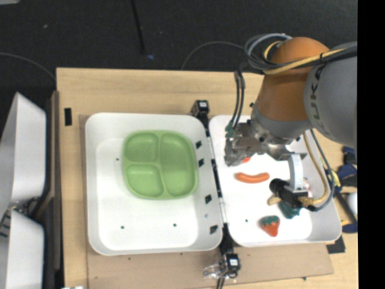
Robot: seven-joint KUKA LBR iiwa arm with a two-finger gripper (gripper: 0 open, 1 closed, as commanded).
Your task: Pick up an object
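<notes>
A pale wooden table (pixel 150 89) carried two shallow bins of smooth white plastic with rounded corners. In the left bin (pixel 102 221) lay a matte light-green plate (pixel 160 164), a rounded square moulded into three compartments, sitting toward the bin's upper middle. The grey arm with its glossy orange band reached in from the right, and its dark metal hand (pixel 236 151) hung low over the upper left of the right bin (pixel 325 227); whether it was released or clenched could not be told, as its tips were lost in shadow. Just below and to the right of the hand lay a slim orange sausage-shaped object (pixel 251 176), slightly curved and smooth. Near the bin's front edge sat a small red strawberry-like toy (pixel 270 224) with a green top, well apart from the hand.
</notes>
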